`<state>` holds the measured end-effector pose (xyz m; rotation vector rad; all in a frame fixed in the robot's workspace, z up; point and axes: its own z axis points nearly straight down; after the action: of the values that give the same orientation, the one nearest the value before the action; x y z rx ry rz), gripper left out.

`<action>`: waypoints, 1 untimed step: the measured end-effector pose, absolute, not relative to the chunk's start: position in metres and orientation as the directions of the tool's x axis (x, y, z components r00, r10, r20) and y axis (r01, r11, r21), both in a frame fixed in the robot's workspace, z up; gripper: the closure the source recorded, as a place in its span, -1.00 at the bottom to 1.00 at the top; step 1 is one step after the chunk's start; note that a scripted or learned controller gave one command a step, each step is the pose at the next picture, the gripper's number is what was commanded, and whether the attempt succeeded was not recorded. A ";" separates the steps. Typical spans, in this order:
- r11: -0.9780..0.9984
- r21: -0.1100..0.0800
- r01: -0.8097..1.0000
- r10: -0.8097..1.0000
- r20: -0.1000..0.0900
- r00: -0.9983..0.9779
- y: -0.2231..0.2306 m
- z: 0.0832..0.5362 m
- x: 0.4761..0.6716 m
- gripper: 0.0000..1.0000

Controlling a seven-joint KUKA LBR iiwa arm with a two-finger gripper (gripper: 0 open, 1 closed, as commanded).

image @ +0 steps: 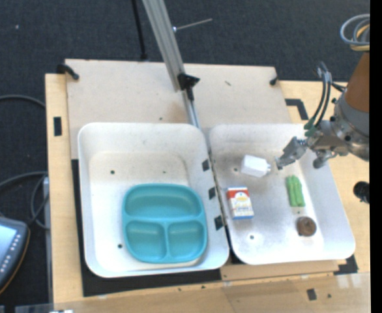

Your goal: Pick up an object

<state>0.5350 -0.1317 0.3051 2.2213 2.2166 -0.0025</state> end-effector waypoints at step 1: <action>0.002 0.007 1.000 1.000 -0.006 -0.002 -0.132 0.317 0.535 1.00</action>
<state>0.5355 -0.1319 0.3174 2.2130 2.2176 0.0014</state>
